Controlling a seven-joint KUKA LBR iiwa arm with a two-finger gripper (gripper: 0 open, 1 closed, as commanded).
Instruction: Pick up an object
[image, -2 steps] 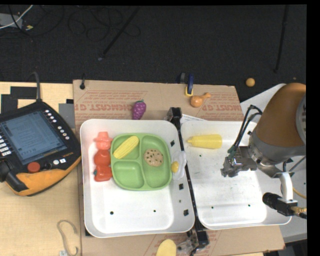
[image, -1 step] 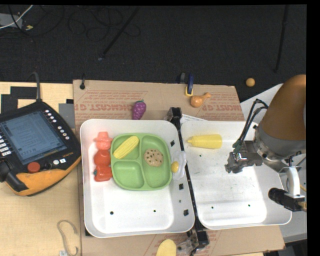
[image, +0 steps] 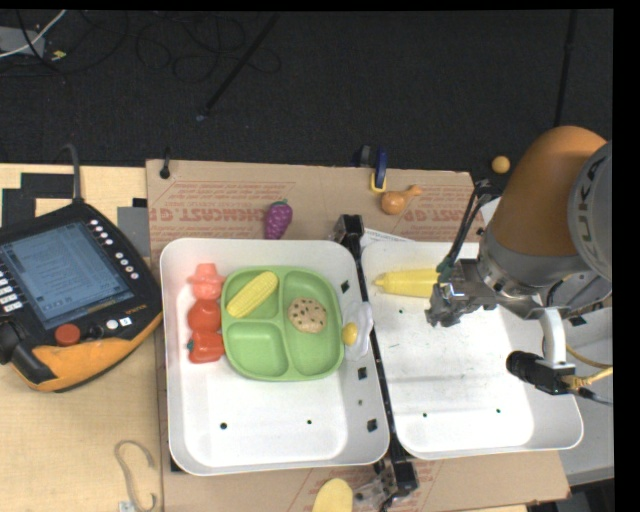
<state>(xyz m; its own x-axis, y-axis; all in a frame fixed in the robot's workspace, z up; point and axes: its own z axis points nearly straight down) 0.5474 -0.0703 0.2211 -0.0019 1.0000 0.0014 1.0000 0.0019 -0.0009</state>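
Corn cob (image: 404, 283): yellow, lying at the upper left of the right bin (image: 480, 420), just beside the gripper (image: 443, 308). Nothing seen between the fingers; their spread cannot be told. Judged status: not yet grasped or lifted. Left bin (image: 260, 440): green tray (image: 285, 355), cookie (image: 308, 315), red toy (image: 205, 320).

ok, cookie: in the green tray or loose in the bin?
In the tray. The cookie lies in the upper right compartment of the green tray, which sits in the left bin.
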